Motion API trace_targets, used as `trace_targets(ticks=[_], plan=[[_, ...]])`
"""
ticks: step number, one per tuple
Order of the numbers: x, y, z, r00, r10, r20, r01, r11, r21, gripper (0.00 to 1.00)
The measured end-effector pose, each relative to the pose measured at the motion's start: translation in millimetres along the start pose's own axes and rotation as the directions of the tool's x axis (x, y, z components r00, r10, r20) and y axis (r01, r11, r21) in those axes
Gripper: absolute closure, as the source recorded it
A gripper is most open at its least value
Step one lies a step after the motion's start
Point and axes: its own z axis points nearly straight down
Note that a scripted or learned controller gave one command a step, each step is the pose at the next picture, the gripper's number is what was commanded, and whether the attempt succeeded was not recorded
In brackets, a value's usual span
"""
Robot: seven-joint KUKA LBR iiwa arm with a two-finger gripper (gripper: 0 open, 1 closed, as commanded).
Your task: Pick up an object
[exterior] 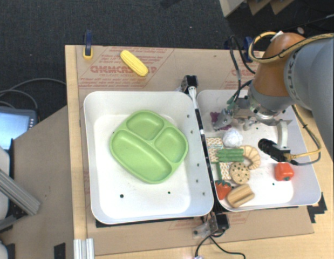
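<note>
End effector (pixel 235 115) low over right shallow white bin (pixel 301 193), above crumpled white object (pixel 232 139); finger state cannot tell.

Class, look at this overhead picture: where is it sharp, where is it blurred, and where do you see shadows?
Camera view: the green plate and yellow corn look sharp under even light; the arm near the lens is soft and blurred; a faint shadow lies under the plate on the left bin; no strong glare.

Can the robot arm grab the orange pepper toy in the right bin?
Probably yes. The orange pepper toy lies alone near the right bin's edge, nothing on top, and the gripper hovers over the same bin.
</note>
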Motion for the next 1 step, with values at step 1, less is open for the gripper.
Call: trace_targets(ticks=[1], plan=[[-12.9, 33.5, 12.7, 1.0, 0.0, -0.005, 0.0, 1.0, 0.022, 0.0]])
